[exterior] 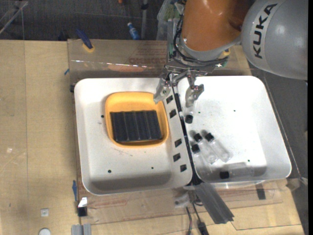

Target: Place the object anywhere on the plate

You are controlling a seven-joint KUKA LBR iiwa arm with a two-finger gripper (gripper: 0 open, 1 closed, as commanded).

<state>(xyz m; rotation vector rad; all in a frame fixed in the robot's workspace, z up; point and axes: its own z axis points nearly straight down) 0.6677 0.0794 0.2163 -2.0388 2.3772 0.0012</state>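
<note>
The tool hangs near the top centre of the frame, over the ridge where the two white bins meet, its fingers spread apart with nothing between them. In the left bin lies the yellow plate carrying a dark ribbed block, whose long axis runs left to right in the frame. In the right bin, low and left, lie small black pieces beside a clear object.
</note>
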